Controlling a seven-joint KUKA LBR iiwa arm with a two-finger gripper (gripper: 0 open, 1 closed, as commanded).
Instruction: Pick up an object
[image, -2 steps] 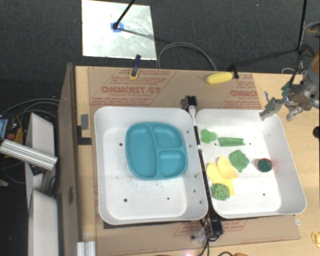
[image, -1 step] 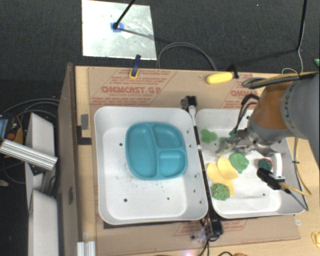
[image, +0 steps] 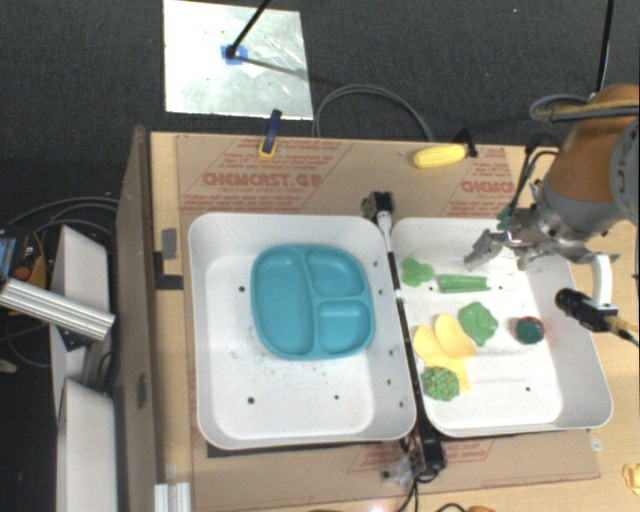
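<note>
Cardboard-topped bench, dark floor around, two white bins side by side. Left bin (image: 225, 400) holds a teal divided plate (image: 311, 301). Right bin (image: 560, 400) holds the toy food: green pea pod (image: 464, 284), small green leafy piece (image: 415, 270), lettuce-like green piece (image: 479, 323), yellow piece (image: 441, 342), broccoli-like lump (image: 440, 382), dark red-green ball (image: 528, 329). Gripper (image: 505, 247) hovers at the right bin's far side, just above and right of the pea pod, fingers apart, nothing between them. Step looks like approach, grasp not yet made. Next move likely calls for dropping down and left onto the pod, then closing. Pod is slim, lying flat, clear of its neighbours.
</note>
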